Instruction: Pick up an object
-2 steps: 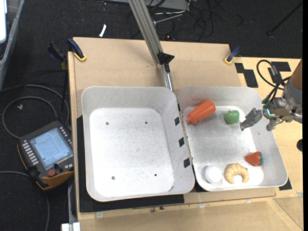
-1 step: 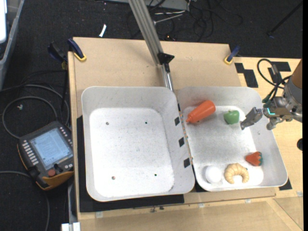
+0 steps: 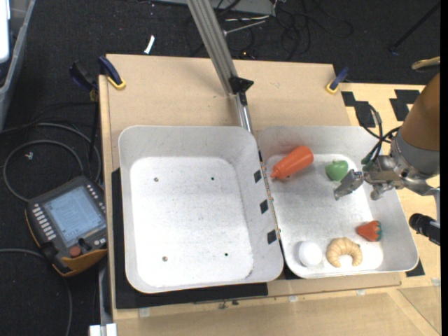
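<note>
While the grey arm (image 3: 420,128) with its orange band reaches in from the right edge of the camera view, its claw (image 3: 348,185) hangs over the right bin (image 3: 308,219), just beside the green pepper (image 3: 337,169). Whether the claw is released or clenched I cannot tell, since the metal parts blur together at this slant; nothing can be seen between its fingers.

Taking the green pepper as the landmark: it lies in the upper middle of the right bin, with the claw just below and to its right. An orange carrot (image 3: 292,162) lies to the pepper's left, tilted, its thick end pointing up toward the pepper and its narrow end near the seam between the two bins. Well below the pepper and to the right sits a small red piece (image 3: 369,231) with a green top, near the bin's right wall. Straight below the pepper, near the bin's front wall, lies a tan croissant (image 3: 345,252), curved with its ends pointing down. A white egg-like ball (image 3: 309,253) lies just beside the croissant on its left.

Far to the pepper's left is the left bin (image 3: 189,208), side by side with the right one on the tan table (image 3: 182,89). Left of the table, on the dark floor, lies a handheld control pad (image 3: 66,219) with a lit screen.
</note>
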Motion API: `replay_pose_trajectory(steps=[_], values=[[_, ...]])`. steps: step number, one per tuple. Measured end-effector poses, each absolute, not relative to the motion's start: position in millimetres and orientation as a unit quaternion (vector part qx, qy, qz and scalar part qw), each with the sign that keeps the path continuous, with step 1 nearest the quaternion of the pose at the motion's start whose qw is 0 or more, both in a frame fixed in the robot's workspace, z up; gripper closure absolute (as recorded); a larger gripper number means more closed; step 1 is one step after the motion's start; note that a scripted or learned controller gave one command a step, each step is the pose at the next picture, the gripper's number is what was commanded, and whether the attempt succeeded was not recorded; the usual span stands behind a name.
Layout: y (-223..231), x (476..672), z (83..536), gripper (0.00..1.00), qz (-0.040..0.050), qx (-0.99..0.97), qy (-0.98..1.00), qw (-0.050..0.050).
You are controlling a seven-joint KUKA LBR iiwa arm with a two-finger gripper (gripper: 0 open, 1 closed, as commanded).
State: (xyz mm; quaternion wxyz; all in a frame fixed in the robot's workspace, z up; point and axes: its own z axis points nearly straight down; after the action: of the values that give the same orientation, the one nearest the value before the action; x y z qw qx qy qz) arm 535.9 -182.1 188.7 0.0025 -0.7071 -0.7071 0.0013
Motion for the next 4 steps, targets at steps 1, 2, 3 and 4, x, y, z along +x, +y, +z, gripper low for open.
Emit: replay_pose_trajectory(steps=[1, 2, 3, 4], values=[[-177, 538.8, 144, 0.0, 0.0012, -0.707, -0.707, 0.002], [-176, 539.6, 95, 0.0, -0.0002, -0.707, -0.707, -0.001], [-176, 540.1, 106, 1.0, -0.0009, -0.707, -0.707, -0.002], [-172, 543.9, 150, 1.0, -0.0012, -0.706, -0.708, -0.003]])
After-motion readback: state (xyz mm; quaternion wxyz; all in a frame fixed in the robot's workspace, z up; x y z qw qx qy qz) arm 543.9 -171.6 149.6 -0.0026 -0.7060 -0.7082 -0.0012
